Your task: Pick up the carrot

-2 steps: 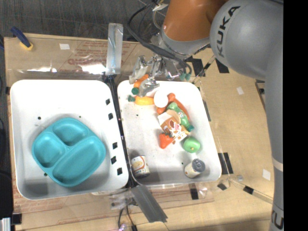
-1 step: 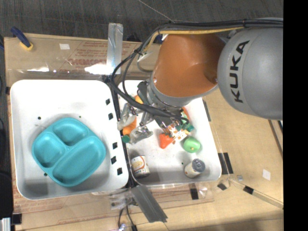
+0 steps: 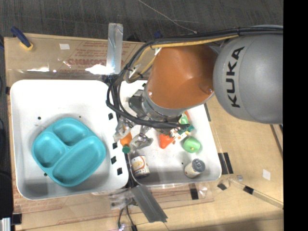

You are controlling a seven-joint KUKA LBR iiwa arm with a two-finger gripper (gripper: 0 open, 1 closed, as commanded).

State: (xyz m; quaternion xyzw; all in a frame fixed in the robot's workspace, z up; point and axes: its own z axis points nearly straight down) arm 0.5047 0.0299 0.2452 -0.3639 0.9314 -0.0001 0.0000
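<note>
Right bin point(image 3: 211, 148), left edge: my gripper point(image 3: 131, 137), fingers closed on the carrot point(image 3: 126, 139), its green tip pointing down. Near edge: small bottle point(image 3: 139, 165) and a grey-capped item point(image 3: 195, 167). Centre: red piece point(image 3: 166, 141), green apple point(image 3: 191, 144). Left bin point(image 3: 24, 100): teal divided plate point(image 3: 68, 150), toward its near side.

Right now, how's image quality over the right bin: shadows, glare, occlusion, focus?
Camera view: even, soft light, no strong glare on the white right bin. The arm covers that bin's upper part and shades the floor beneath the gripper. The carrot is a small orange patch among cables, slightly soft. The left bin with the teal tray is sharp and unobstructed.
</note>
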